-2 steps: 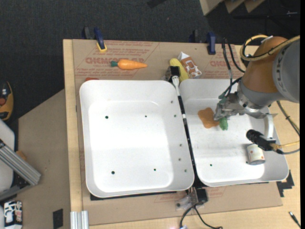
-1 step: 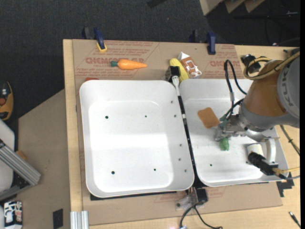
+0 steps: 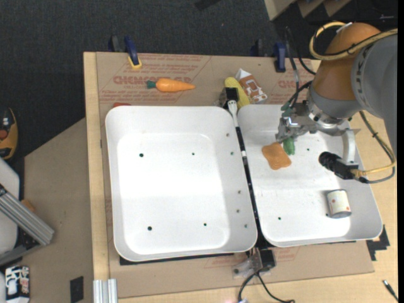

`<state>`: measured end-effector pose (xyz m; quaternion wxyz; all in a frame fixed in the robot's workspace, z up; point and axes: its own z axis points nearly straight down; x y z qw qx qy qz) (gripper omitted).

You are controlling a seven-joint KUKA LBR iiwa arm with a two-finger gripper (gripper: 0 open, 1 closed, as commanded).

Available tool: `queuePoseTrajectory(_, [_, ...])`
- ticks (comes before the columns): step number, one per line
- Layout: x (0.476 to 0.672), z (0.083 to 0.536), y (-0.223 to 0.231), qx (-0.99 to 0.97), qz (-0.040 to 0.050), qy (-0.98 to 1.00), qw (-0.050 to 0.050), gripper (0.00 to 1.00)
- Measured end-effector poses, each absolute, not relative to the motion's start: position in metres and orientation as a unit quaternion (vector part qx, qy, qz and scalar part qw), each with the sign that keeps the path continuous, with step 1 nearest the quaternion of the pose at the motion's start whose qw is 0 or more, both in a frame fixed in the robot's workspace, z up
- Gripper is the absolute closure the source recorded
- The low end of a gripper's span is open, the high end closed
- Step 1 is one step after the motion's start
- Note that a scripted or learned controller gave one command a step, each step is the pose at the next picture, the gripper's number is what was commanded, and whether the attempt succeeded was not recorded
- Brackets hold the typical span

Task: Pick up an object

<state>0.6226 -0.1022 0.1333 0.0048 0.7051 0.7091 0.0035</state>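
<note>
Centrally in the right bin (image 3: 315,223) lies an orange, flat, bread-like piece (image 3: 276,156). Gripper (image 3: 288,133) hovers just above; finger state indiscernible.

I am seeing the arm (image 3: 353,68) running off the right edge, so its base is lying out of frame. The gripper (image 3: 289,130) is blocking part of a green object (image 3: 290,146), and I am failing to resolve its fingers from above.
</note>
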Motion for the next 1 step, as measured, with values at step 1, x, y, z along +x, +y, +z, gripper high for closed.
queuePoseTrajectory(1, [0.5886,0.0847,-0.1269,0.708,0.0007,0.706,0.000,1.00])
